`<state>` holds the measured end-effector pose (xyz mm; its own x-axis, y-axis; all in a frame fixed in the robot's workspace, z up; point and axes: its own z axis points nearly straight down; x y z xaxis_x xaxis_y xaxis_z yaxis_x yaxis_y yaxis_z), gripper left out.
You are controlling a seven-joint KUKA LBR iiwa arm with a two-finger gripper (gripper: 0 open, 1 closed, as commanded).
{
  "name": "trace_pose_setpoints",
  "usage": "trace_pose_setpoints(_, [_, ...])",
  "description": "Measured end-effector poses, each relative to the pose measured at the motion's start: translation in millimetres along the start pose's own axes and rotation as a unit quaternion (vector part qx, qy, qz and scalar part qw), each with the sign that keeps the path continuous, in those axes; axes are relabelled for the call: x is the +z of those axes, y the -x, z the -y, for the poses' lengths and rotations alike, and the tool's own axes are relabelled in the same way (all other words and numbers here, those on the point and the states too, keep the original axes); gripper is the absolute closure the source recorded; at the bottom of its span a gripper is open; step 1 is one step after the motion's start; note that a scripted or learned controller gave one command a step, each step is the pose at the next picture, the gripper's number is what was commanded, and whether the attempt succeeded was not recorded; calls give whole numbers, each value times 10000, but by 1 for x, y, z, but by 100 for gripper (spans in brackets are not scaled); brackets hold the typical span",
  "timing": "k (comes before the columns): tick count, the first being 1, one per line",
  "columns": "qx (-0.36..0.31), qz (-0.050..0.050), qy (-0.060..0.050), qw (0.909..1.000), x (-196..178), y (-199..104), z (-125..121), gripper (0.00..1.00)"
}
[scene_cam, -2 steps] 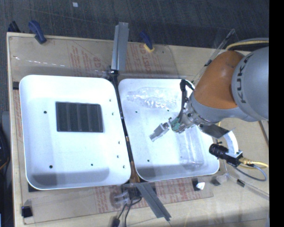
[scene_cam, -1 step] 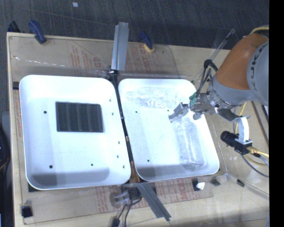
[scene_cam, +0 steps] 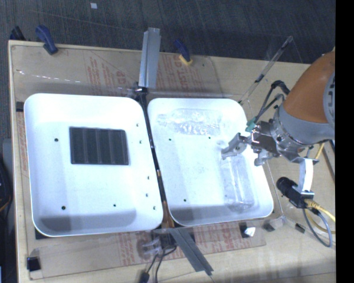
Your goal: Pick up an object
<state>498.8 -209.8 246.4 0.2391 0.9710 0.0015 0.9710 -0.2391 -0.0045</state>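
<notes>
Left bin (scene_cam: 41, 158): dark ribbed rectangular object (scene_cam: 99, 145) lay flat, toward its far-left corner. Right bin (scene_cam: 183, 211): crinkled clear plastic wrapper (scene_cam: 189, 122) near far edge; clear plastic bottle (scene_cam: 237, 181) lying lengthwise along right wall. Gripper (scene_cam: 231, 148) hung over right bin's right edge, just above bottle's far end; opening could not be told, nothing seen held. Blue clamps (scene_cam: 46, 39) on surface's (scene_cam: 76, 63) far edge.

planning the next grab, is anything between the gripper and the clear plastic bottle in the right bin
Nothing visible stands in the way. The gripper is over the right bin, just above the upper end of the clear plastic bottle, which lies along the bin's right side. A crumpled clear wrapper lies apart, near the far wall.
</notes>
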Motion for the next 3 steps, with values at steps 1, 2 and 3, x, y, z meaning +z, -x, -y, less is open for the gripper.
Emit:
trace_pose_setpoints(1, [161,4,-9,9999,38,-62,-9,0])
trace_pose_setpoints(2, [125,0,-25,9999,29,-63,-9,100])
trace_pose_setpoints(3, [-809,9,12,9967,-36,-89,-46,100])
